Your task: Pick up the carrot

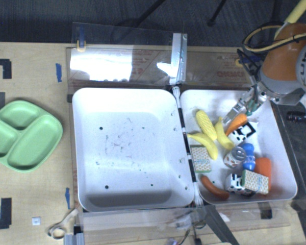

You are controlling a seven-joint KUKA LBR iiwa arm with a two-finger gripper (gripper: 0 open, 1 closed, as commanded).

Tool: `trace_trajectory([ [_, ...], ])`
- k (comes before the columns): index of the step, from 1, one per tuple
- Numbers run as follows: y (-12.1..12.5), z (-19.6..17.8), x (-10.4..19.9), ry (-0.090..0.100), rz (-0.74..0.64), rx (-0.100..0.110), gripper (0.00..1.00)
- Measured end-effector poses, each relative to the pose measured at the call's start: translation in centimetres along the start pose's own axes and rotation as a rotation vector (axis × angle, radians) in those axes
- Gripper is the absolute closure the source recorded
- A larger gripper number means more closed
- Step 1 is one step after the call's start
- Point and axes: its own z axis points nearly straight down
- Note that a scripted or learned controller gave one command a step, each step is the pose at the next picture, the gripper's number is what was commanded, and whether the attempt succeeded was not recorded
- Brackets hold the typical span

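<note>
Fingers of the grey two-finger gripper (240,113) pinch the small orange tapered carrot (236,121) above the right white bin (280,137), beside the yellow corn cob (206,125), apparently for lifting.

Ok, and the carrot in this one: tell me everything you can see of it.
The carrot is a small orange piece, smooth like plastic, lying tilted in the right bin near its upper middle. Its upper right end sits at the tip of the tool, which comes down from the right; whether the tool grips it is not clear. Its lower left end lies close to the yellow corn cob, and a black and white patterned block lies just below it.
</note>
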Motion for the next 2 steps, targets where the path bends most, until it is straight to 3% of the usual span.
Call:
trace_trajectory([
  [1, -0.9, 2.2, -0.2, 0.019, -0.112, 0.016, 0.00],
  [2, -0.7, 1.0, -0.4, 0.011, -0.111, 0.008, 1.00],
])
